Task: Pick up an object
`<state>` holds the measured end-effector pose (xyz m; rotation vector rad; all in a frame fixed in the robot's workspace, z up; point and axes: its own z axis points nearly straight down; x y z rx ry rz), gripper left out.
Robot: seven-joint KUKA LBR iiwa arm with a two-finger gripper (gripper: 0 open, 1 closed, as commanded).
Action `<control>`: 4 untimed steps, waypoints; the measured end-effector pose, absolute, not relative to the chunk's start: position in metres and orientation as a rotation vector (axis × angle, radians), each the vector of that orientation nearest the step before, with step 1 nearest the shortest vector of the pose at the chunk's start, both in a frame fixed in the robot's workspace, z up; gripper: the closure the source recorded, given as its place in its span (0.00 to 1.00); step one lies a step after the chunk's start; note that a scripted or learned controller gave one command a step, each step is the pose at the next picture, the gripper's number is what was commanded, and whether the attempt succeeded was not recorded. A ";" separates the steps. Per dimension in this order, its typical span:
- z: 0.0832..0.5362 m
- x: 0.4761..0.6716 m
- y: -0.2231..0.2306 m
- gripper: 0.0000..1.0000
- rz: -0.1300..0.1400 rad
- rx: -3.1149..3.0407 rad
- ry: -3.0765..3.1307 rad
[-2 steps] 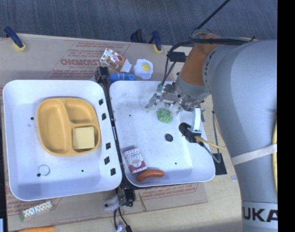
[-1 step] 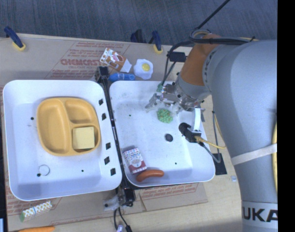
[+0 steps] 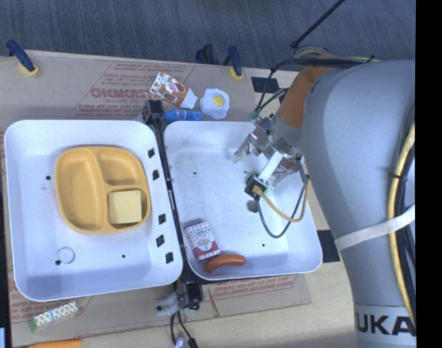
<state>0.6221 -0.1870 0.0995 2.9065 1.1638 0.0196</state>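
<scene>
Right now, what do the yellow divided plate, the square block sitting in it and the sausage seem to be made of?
The yellow divided plate looks like moulded plastic: smooth, with a soft sheen along its ridges. The square block is paler and matte with flat faces; it could be foam or plastic. The sausage is orange-brown with a glossy highlight, so it is probably plastic toy food.

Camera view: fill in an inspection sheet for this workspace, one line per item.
Surface: left bin and right bin side by side on cardboard.
Job's things: red-and-white packet and sausage at right bin's near edge; yellow divided plate holding yellow block in left bin.
Clutter: snack packet, blue item, white-and-yellow item outside the bins.
Grippers: gripper over right bin, apart from packet and sausage.
Cables: black cable crossing carpet toward arm.
Surroundings: blue clamps on cardboard edge.
</scene>
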 end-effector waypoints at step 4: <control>0.102 0.617 -0.202 1.00 -0.004 2.678 1.652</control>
